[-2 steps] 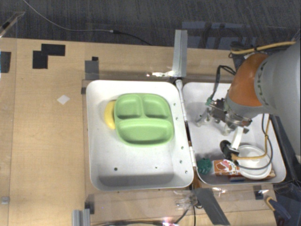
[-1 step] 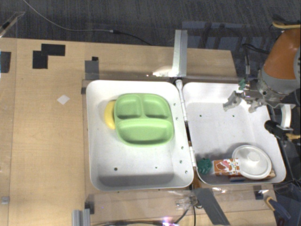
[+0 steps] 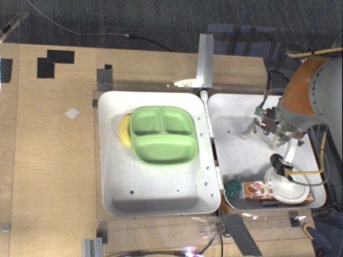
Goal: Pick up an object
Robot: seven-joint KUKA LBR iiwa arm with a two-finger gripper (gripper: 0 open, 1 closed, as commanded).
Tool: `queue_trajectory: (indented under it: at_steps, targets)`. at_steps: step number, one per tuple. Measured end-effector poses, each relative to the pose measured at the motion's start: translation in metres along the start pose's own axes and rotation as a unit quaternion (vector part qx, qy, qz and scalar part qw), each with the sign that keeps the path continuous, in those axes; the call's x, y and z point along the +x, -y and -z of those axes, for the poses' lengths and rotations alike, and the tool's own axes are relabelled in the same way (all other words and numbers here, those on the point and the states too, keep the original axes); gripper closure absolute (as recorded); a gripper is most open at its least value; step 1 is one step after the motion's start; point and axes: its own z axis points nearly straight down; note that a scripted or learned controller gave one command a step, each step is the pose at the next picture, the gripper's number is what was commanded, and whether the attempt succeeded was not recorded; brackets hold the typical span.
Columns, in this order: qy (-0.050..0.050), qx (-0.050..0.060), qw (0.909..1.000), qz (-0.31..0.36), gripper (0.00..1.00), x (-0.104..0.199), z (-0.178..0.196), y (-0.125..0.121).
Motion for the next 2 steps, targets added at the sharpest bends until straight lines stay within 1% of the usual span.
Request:
queue_trajectory:
  at_steps: [1,2]
  targets:
    - [0.0,-0.002,1.0,0.002,1.0,0.0001,0.0116,-0.0021]
    - [0.0,-0.002,1.0,0.002,0.0,0.0002,0.0116,-0.002]
